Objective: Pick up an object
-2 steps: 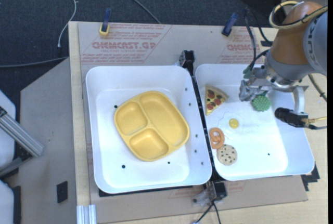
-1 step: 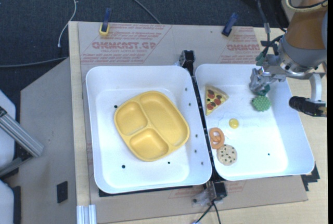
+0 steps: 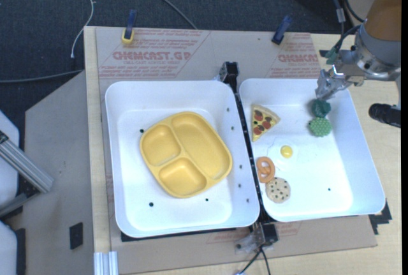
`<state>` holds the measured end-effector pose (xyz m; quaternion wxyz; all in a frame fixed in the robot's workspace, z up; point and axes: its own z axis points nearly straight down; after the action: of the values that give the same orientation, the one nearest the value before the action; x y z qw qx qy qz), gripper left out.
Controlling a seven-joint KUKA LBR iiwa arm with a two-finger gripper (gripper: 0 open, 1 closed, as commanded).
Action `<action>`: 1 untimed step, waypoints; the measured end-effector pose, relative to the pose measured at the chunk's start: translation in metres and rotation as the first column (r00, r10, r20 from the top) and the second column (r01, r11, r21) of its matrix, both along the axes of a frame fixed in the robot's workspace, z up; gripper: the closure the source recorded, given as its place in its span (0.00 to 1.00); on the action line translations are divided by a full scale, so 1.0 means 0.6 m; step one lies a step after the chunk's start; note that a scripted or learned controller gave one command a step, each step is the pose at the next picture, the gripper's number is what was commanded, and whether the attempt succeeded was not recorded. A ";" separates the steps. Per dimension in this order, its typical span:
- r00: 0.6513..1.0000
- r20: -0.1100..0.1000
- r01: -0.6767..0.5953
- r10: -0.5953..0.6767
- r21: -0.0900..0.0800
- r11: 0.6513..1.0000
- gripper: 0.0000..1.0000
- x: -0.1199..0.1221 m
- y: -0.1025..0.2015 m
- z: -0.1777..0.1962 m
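Note:
My gripper (image 3: 326,92) hangs over the far part of the right bin (image 3: 357,203), reaching in from the right. A small dark green piece (image 3: 320,106) lies directly at its tip, touching or nearly touching it. Just in front of that piece sits a light green broccoli floret (image 3: 320,127); I cannot tell whether the two are one object. Further left in the same bin lie a pizza slice (image 3: 262,120), a fried egg (image 3: 285,152), an orange pretzel (image 3: 265,168) and a chocolate-chip cookie (image 3: 278,190).
The left bin (image 3: 121,140) holds a yellow divided tray (image 3: 185,154). A black clamp (image 3: 229,71) sits where the bins meet at the back. Blue clips (image 3: 129,26) (image 3: 281,30) hold the cardboard's far edge.

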<state>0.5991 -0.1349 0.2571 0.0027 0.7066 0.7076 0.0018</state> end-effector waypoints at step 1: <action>1.000 -0.009 -0.003 0.003 0.004 1.000 1.00 -0.040 0.079 0.003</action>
<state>0.5751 -0.0875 0.2587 -0.0019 0.7054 0.7088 0.0000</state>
